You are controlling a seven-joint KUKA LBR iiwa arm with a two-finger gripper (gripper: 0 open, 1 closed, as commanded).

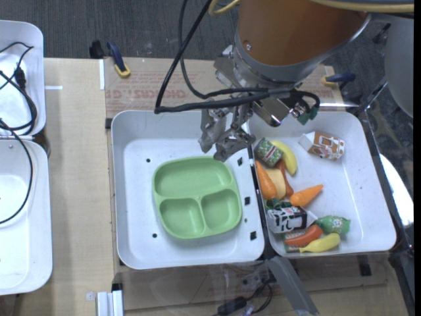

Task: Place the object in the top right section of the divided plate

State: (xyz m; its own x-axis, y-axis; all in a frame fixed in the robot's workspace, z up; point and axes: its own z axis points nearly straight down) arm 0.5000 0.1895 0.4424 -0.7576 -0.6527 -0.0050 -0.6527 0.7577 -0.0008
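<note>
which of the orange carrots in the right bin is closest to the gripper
The carrot lying just right of the divider between the bins, directly below the gripper. The other carrot lies farther right, and the reddish one sits near the front edge.

Two bins side by side on the counter point(72, 176), divided plate point(196, 196) in the left bin point(131, 196), toy foods heaped in the right bin point(368, 196), small carton point(323, 145) at its back, hand point(223, 140) above the plate's far right corner

Landmark: right bin point(368, 176). Left bin point(131, 196) adjoins its left wall. Blue clamp point(117, 59) on bench well beyond it, far left. Second blue clamp point(339, 79) just beyond its far rim. Black cables point(16, 104) lie far left of it.
</note>
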